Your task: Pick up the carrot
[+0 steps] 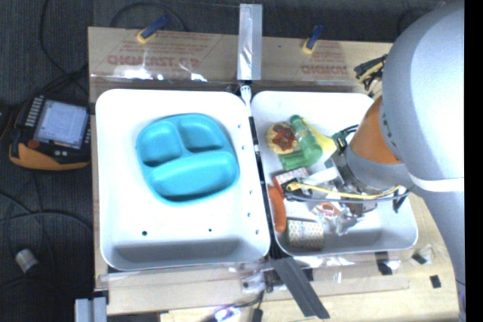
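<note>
The carrot (277, 209) is a small orange stick lying along the left wall of the right bin (392, 237), near its front corner. My gripper (332, 209) is down in the same bin, to the right of the carrot and apart from it, over a clutter of small items with yellow cables around it. The grey arm with its orange band (371, 139) hides the bin's right side.
A green and red toy (293, 139) and a yellow piece (326, 141) lie at the back of the right bin. A grey textured block (304, 235) sits by the front wall. The left bin (121, 237) holds a blue divided plate (187, 156).
</note>
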{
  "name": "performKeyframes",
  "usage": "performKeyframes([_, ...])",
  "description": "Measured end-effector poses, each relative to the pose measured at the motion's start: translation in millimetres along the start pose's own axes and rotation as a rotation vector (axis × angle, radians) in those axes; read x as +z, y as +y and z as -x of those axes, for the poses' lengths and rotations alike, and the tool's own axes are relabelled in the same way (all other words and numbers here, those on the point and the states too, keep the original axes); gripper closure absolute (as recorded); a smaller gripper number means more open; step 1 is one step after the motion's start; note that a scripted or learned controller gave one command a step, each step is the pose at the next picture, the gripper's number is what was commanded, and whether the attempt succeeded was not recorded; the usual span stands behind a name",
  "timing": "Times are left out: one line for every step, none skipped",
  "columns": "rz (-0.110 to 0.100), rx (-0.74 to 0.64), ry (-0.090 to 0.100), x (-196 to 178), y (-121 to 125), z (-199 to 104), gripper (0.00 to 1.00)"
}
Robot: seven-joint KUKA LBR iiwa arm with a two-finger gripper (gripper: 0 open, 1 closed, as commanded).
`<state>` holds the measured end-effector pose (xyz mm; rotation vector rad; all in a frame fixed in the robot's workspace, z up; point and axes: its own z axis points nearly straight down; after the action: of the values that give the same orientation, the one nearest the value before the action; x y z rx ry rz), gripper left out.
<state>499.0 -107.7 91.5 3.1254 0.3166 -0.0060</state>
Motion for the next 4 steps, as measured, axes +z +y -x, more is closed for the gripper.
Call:
performKeyframes([0.001,-0.041,-0.002,-146,83,-1,0.0])
performKeyframes([0.001,-0.161,-0.002,-250,74,-16,0.0])
performKeyframes([0.0,-0.142,-0.002,-267,112,0,0.0])
performKeyframes([0.001,0.0,-0.002,-310,93,-47,0.0])
